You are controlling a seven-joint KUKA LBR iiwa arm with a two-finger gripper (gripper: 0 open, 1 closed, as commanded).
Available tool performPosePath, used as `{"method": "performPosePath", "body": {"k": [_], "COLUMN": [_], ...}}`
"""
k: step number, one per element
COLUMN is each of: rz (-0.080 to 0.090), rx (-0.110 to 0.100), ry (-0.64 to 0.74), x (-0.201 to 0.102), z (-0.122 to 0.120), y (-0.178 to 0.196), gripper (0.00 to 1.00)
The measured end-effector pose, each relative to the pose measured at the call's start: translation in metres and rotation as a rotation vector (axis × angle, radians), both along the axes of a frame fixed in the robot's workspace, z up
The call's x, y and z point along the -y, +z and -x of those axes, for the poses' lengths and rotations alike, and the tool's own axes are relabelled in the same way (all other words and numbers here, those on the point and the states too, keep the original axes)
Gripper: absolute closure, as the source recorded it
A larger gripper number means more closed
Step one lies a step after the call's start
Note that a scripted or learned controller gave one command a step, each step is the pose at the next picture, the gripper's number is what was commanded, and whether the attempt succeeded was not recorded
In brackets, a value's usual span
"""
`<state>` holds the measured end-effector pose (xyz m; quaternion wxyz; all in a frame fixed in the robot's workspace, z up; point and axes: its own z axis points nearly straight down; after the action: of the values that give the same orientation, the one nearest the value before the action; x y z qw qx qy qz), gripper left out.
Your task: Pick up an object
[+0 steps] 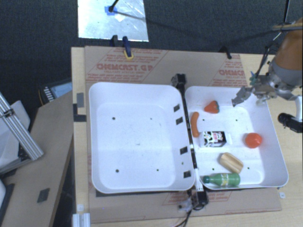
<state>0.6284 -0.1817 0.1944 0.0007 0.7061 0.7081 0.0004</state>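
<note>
You are looking down on a wooden bench (pixel 57 126) with dark carpet behind it; a brown cardboard sheet (pixel 142 63) lies on the bench, and two white bins sit on that sheet side by side; the left bin (pixel 94 141) is at about 9 o'clock from the middle of the view, and the right bin (pixel 274 141) is at about 3 o'clock.

In the right bin you can see six small things; an orange-red lump (pixel 211 107) sits near the bin's 11 o'clock corner; a long orange sausage shape (pixel 194 123) lies along the 9 o'clock wall; a small black and white box (pixel 214 138) rests near the middle; a round red ball (pixel 253 140) is at 3 o'clock from that box; a tan bread roll (pixel 230 162) lies toward 6 o'clock; a green bottle (pixel 221 179) lies on its side against the 6 o'clock wall.

The grey arm (pixel 286 70) comes in from 2 o'clock; its gripper (pixel 239 98) hangs over the bin's 12 o'clock edge, just at 3 o'clock from the orange-red lump, apart from it; nothing is between its fingers; you cannot tell if the claw is spread or pressed together, because it looks too small and blurry.
</note>
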Motion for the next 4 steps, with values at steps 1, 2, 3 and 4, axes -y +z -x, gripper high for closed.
{"method": "performPosePath", "body": {"k": [1, 2, 3, 4], "rz": [0.005, 0.004, -0.001, -0.004], "rx": [0.013, 0.007, 0.002, 0.006], "ry": [0.004, 0.008, 0.007, 0.011], "x": [0.019, 0.018, -0.057, -0.148], "z": [-0.043, -0.042, -0.041, -0.04], "y": [0.1, 0.106, 0.117, 0.161], "gripper": [0.0, 1.0, 1.0, 1.0]}}
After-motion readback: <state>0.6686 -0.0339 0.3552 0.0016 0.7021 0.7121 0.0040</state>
